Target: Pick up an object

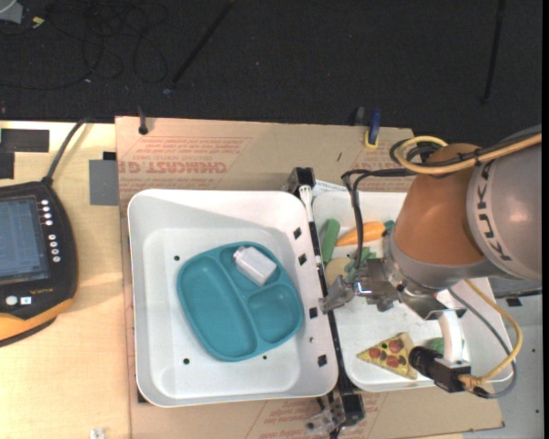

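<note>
Bins: two white bins (156, 245) on the surface.
Left bin: one teal tray (229, 314), one white block (254, 263).
Right bin: one pizza slice (391, 355), one carrot (361, 234) (partly hidden).
Pincer (357, 289): state cannot be told.

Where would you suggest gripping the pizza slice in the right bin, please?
Probably across the pizza slice near its wide crust end, coming straight down from above: it lies flat on the bin floor, so only its two slanting edges offer opposing sides.

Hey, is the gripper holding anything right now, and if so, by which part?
Cannot be told: the gripper sits low in the right bin, its tips hidden by the arm.
</note>
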You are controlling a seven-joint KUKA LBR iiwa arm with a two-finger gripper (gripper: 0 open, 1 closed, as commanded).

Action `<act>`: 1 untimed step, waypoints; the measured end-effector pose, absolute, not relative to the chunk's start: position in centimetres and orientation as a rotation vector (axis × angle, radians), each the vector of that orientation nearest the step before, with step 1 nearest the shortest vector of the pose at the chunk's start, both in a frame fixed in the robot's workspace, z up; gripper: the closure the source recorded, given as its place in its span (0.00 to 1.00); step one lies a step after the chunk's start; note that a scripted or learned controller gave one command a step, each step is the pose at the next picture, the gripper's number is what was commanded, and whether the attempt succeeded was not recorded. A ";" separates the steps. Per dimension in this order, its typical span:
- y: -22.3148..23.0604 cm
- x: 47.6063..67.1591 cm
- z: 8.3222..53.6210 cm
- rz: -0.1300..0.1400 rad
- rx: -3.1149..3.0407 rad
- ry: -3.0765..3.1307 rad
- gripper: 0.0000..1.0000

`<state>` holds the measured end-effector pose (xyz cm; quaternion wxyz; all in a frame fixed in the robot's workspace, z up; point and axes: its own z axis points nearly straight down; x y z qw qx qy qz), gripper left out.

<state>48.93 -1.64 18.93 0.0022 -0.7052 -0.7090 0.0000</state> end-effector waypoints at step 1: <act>-3.0 59.5 35.2 -0.020 -2.230 -2.237 0.00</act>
